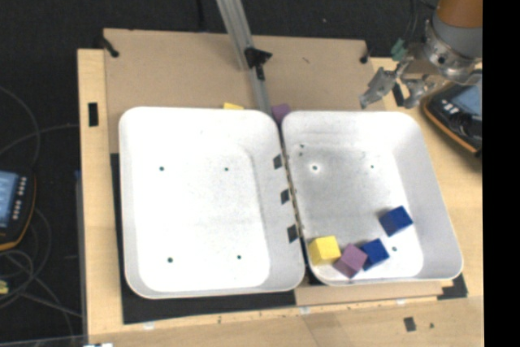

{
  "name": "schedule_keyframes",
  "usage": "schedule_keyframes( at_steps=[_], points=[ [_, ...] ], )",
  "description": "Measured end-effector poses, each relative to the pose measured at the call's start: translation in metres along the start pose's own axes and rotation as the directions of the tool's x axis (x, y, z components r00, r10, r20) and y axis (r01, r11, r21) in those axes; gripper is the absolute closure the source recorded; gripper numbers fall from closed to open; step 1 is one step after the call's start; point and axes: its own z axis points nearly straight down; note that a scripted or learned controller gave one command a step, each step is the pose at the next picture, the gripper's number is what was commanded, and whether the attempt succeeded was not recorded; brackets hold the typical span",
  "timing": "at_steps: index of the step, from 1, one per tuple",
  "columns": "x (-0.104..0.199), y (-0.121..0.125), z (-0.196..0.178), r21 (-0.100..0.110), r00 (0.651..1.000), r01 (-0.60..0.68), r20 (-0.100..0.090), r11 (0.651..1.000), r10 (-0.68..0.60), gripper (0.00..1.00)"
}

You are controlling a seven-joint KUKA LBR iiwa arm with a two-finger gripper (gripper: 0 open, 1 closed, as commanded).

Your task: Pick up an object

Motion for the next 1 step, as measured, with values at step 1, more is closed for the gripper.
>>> schedule_keyframes(
  at_steps=[1],
  points=[
    [-0.0093, -0.0699, -0.0941, -0.010, 1.000, -0.009, 0.002, 1.000, 0.009, 0.00]
  ],
)
